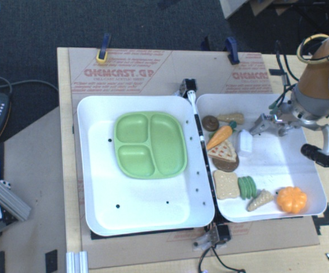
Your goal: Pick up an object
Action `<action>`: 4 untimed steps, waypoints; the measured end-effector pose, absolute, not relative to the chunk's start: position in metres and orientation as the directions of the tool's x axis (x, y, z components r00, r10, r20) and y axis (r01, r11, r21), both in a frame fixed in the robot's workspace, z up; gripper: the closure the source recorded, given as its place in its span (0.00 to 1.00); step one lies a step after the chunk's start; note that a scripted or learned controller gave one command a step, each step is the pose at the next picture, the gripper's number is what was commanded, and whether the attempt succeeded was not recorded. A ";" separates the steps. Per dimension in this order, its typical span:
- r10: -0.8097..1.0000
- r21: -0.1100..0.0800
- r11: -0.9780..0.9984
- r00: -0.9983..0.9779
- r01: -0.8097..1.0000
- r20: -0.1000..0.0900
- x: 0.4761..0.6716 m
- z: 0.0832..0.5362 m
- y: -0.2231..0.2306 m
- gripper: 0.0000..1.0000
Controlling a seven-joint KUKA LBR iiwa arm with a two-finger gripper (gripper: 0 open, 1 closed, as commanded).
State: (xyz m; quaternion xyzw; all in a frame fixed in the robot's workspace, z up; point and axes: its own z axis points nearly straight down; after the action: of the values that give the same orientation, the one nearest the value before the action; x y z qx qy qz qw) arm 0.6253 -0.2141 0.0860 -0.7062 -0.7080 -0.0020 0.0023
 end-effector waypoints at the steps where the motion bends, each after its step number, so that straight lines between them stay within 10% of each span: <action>1: 1.000 0.002 0.003 -0.003 1.000 0.001 0.626 0.097 -0.216 1.00; 4: 1.000 0.004 0.001 -0.001 1.000 -0.002 0.632 0.225 -0.213 1.00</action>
State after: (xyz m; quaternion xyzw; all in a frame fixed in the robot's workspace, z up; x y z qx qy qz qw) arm 0.6323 -0.2135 0.2255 -0.7067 -0.7075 -0.0006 -0.0021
